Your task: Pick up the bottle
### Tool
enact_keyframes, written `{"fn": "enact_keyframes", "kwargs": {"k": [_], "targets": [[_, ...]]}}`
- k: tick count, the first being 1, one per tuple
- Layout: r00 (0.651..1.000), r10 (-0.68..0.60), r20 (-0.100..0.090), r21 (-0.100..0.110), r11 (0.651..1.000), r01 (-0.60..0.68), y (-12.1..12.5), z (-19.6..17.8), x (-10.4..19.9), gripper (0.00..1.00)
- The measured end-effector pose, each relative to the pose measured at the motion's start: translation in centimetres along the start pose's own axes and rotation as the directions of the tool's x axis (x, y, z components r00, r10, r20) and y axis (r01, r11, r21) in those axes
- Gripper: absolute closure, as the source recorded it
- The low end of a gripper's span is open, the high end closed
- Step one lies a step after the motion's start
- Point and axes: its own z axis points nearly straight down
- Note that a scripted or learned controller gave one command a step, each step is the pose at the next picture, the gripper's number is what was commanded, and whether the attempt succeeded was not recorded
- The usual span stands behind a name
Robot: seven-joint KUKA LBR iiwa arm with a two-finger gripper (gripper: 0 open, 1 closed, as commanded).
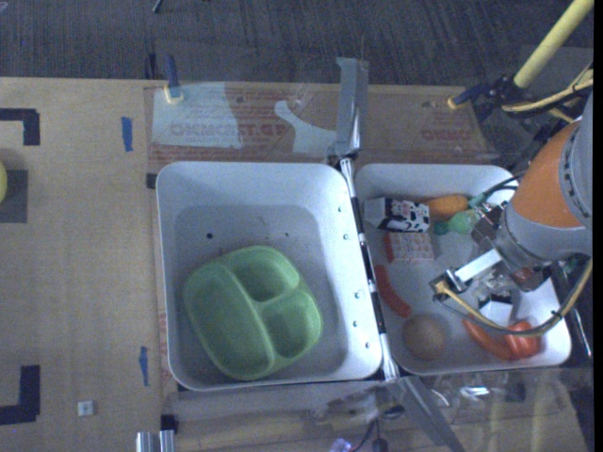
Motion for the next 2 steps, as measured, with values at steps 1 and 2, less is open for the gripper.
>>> {"fn": "enact_keyframes", "kwargs": {"k": [1, 2], "targets": [[0.977, 0.215, 0.010, 0.007, 0.977, -0.215, -4.88, -16.48, -0.16, 1.00], [0.977, 0.215, 0.011, 0.007, 0.977, -0.215, -4.90, -16.46, -0.15, 0.00]]}}
